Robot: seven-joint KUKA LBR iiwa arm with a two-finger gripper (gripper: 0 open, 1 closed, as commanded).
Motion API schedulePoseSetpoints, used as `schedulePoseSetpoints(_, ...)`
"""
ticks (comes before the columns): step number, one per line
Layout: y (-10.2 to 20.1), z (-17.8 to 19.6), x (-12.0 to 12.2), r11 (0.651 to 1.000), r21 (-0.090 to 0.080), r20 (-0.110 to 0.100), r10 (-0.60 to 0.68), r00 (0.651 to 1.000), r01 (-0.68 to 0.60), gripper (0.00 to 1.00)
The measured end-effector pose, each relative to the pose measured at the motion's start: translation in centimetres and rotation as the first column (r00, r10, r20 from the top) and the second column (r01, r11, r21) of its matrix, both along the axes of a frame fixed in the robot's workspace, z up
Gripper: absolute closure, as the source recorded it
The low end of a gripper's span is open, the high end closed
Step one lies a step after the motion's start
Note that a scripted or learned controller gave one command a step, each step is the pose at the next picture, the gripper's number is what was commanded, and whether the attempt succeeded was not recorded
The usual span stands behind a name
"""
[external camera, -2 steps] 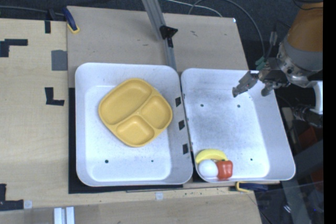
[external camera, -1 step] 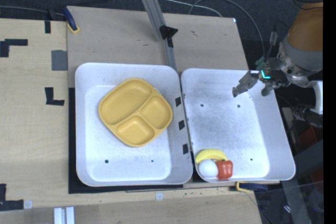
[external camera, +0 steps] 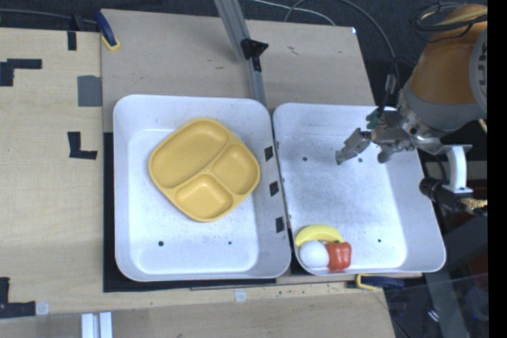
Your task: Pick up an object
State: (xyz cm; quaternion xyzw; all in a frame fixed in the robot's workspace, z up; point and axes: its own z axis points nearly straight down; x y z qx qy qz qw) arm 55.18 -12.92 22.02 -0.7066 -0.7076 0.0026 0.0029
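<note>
My gripper (external camera: 366,153) hangs over the upper right part of the right bin (external camera: 356,194), its two fingers spread apart with nothing between them. Far from it, in that bin's near left corner, lie three small things bunched together: a yellow banana-like piece (external camera: 317,233), a white egg-shaped ball (external camera: 314,254) and a small red object (external camera: 339,255). A yellow divided plate (external camera: 204,169) rests in the left bin (external camera: 135,194).
A grey metal pole (external camera: 230,4) slants down from the top to the gap between the bins. Black cables run across the bench behind the right bin. The arm's orange band (external camera: 450,83) looms at the right edge.
</note>
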Motion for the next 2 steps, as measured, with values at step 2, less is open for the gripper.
schedulePoseSetpoints(2,-0.4,-11.1,-0.4,1.000,0.000,-0.001,0.000,1.000,0.000,0.00)
